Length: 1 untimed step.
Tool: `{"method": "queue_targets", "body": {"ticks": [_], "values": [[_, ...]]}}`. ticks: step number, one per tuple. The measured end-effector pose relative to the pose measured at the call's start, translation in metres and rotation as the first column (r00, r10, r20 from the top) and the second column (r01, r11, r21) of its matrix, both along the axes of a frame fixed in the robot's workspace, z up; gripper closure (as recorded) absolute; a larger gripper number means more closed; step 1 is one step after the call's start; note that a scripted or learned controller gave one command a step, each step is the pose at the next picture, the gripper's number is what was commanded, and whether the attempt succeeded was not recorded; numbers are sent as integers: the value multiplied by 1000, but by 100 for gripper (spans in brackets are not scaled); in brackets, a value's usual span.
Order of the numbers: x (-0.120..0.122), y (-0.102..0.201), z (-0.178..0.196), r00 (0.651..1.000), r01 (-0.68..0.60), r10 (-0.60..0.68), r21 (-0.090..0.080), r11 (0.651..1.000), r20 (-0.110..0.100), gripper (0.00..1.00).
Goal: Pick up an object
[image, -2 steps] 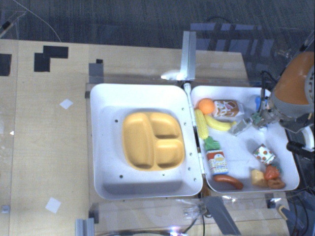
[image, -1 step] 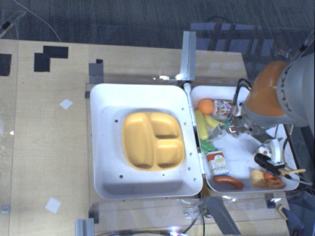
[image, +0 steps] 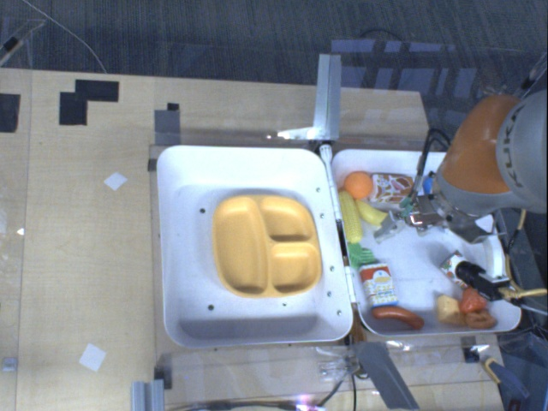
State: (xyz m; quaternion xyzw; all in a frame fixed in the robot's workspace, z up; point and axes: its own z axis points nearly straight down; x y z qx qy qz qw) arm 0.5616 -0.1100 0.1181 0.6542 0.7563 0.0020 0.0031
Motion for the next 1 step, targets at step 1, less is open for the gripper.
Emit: {"method": "queue_targets", "body": {"ticks": [1], "values": [[28, -83, -28, 988, 153, -153, 16, 988, 2, 0]]}}
